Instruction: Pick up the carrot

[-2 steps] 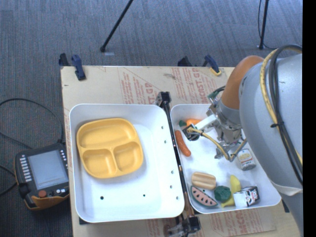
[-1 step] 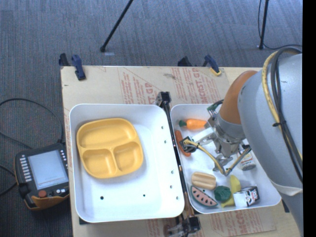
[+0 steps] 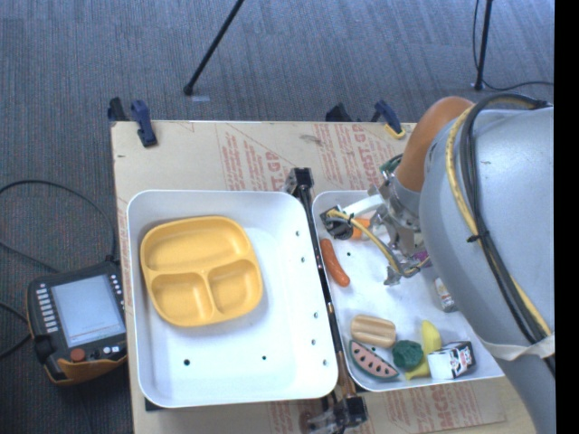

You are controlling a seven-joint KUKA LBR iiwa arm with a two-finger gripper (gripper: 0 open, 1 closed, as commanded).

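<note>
The arm [image 3: 488,224] loomed in from the right, big grey body swung over the right bin [image 3: 362,382], orange band up by the bench's back edge. And the gripper [image 3: 398,265] hung low over the bin's upper middle, amid a tangle of cable and metal, so whether it was clenched or released I could not tell; nothing showed as caught in it. The carrot [image 3: 335,262] lay there in plain sight, a slim orange-red stick on the white floor of the right bin, right beside the bin's left wall and running roughly along it. It sat apart from the gripper, to that tool's left, with bare floor between them. Down at the near end crowded the other toy food: a bread roll [image 3: 374,329], a watermelon slice [image 3: 373,360], a green piece [image 3: 407,354], a yellow piece [image 3: 431,336] and a small carton [image 3: 451,360]. Over in the left bin sat the yellow divided plate [image 3: 201,269], out of the action. My read on the carrot: a light, stiff plastic toy, smooth and rounded, so likely to roll or squirt out of a careless pinch. The best hold looked to be across its narrow width near the middle, though the close wall could crowd one side.
</note>
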